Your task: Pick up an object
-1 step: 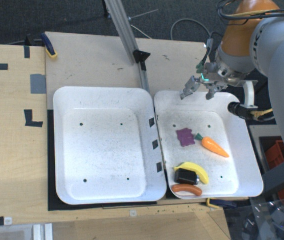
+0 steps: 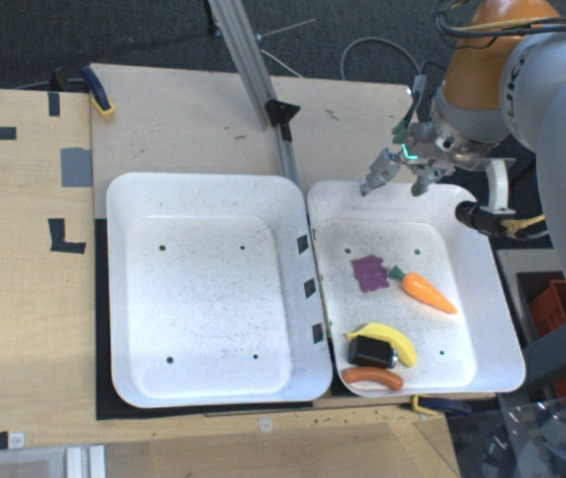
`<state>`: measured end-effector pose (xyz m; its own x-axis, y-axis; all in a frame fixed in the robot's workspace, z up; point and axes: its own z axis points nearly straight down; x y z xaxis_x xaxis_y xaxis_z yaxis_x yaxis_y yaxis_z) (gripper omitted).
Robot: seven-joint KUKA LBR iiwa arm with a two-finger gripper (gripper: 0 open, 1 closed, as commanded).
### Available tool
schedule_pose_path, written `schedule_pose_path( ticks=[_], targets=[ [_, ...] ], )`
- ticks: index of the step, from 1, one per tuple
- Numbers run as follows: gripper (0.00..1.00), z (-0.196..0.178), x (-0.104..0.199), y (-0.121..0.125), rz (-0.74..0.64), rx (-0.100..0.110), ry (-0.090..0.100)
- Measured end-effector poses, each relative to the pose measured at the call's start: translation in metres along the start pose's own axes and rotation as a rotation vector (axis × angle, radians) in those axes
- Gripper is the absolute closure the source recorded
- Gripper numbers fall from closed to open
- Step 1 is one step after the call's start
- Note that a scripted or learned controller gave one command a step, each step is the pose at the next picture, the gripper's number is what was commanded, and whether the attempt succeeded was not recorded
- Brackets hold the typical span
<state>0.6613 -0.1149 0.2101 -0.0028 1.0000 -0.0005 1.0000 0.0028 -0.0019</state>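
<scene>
My gripper (image 2: 399, 183) hangs above the far rim of the right bin (image 2: 482, 267), its two fingers spread open with nothing between them. Below it in that bin lie a purple piece (image 2: 369, 272), an orange carrot (image 2: 427, 290) with a green top, a yellow banana (image 2: 393, 339), a small black block (image 2: 370, 351) resting against the banana, and a red sausage (image 2: 372, 376) at the near rim. All of these lie well in front of the gripper, apart from it.
The left bin (image 2: 203, 287) stands beside the right one. A slanted metal rail (image 2: 253, 68) runs down to the gap between the bins. A blue and yellow clamp (image 2: 98, 92) sits at the board's far left corner. Cables loop behind the arm.
</scene>
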Motion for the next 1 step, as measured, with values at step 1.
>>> schedule_pose_path(
  ticks=[1],
  targets=[
    [0.00,0.0475,0.0000,0.0068,0.000,0.004,0.000]
  ],
)
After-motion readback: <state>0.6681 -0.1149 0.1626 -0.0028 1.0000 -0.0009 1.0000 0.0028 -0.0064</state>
